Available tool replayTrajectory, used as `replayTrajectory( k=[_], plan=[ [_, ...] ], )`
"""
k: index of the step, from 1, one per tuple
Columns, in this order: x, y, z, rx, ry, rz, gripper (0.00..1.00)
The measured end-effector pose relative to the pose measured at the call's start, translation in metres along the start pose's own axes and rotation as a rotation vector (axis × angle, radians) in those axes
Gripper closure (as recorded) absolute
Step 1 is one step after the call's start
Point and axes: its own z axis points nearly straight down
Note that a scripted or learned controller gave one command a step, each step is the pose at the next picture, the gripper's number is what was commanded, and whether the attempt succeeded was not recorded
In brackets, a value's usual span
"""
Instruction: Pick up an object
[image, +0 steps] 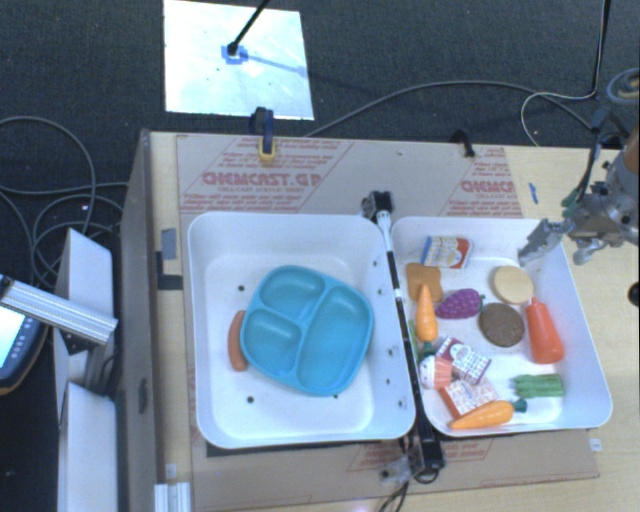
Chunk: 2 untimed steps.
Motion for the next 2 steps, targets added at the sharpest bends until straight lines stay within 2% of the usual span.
replayTrajectory(
  k=[1, 2],
  plan=[
    [0.057, 0.010, 0.098, 0.002, 0.001, -0.001, 0.00],
    [0.062, 0.029, 0.177, 0.003, 0.001, -0.001, 0.00]
  ],
)
